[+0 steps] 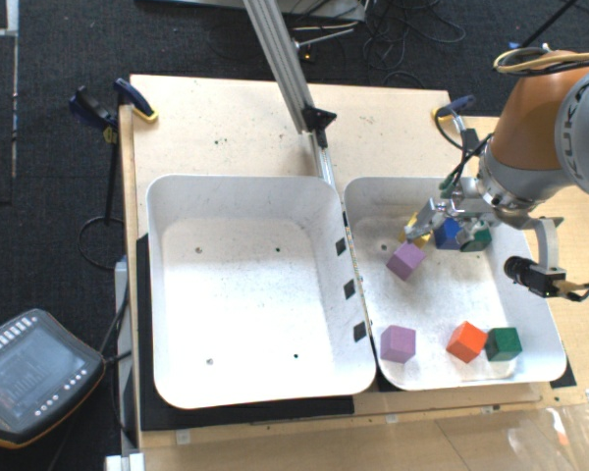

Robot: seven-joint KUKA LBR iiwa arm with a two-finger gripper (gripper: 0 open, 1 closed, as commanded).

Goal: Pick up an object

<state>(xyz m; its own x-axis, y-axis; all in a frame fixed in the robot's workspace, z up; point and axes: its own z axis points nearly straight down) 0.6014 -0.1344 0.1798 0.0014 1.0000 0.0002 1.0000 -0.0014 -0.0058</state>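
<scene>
My gripper (434,226) hangs over the back part of the right bin (530,307), below the orange-banded wrist. A tilted purple block (406,260) lies just in front of and to the left of it, close to the gripper's tip. A small yellow piece (418,228) and a blue block (448,234) sit right at the gripper, partly covered by it. Near the bin's front lie a second purple block (398,342), an orange block (466,341) and a green block (504,342).
The left bin (167,263) stands beside the right one, the two meeting at a raised rim. A slanted metal bar (280,47) crosses the bench behind the bins. A teal piece (481,239) shows by the wrist. A grey pendant (29,371) lies off the bench at left.
</scene>
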